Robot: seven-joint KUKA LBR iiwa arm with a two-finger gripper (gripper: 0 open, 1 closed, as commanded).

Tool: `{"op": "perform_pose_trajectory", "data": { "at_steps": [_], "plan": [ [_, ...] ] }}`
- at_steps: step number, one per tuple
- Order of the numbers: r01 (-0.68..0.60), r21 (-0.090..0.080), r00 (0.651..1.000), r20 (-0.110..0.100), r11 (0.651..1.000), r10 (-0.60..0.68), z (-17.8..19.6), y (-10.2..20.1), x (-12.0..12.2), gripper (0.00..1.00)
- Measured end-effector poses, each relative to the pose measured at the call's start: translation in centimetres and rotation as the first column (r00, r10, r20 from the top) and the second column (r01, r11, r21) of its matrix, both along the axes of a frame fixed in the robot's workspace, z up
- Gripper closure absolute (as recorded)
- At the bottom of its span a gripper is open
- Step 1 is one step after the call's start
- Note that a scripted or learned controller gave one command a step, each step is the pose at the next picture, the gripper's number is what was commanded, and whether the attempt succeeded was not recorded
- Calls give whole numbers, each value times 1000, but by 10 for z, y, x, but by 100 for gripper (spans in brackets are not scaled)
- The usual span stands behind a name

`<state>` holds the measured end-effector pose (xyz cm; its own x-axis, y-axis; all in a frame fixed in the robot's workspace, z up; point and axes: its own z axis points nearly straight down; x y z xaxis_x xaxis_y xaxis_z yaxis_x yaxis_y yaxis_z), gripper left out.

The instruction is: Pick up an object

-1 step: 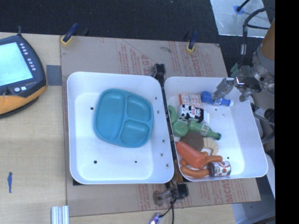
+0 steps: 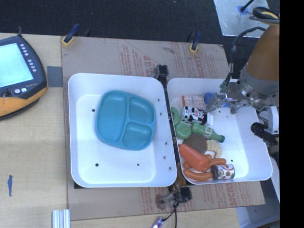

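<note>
Overhead view of the bench. The gripper [image 2: 223, 101] hangs over the far part of the right bin [image 2: 254, 163]; whether it is open, closed or grasping cannot be told. Toys lie piled along that bin's left side: a green bottle [image 2: 207, 133], an orange carrot [image 2: 194, 157], a small can [image 2: 224, 172]. The left bin [image 2: 83, 170] holds a blue divided plate [image 2: 126, 120].

Even, bright overhead lighting; soft shadows inside the white bins [image 2: 76, 127]; slight overall softness, dark floor [image 2: 118, 8] toward 12 o'clock.
</note>
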<state>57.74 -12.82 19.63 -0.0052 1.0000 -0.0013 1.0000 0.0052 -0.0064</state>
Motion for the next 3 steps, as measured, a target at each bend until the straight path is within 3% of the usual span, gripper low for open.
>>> {"op": "perform_pose_trajectory", "data": {
  "at_steps": [1,2,3],
  "plan": [
    [1,-1,1000,11,1000,-1,-100,-21,59,0],
    [-4,0,1000,10,1000,4,-89,-20,60,100],
    [-4,0,1000,9,1000,4,-89,-20,60,0]
  ]
}}
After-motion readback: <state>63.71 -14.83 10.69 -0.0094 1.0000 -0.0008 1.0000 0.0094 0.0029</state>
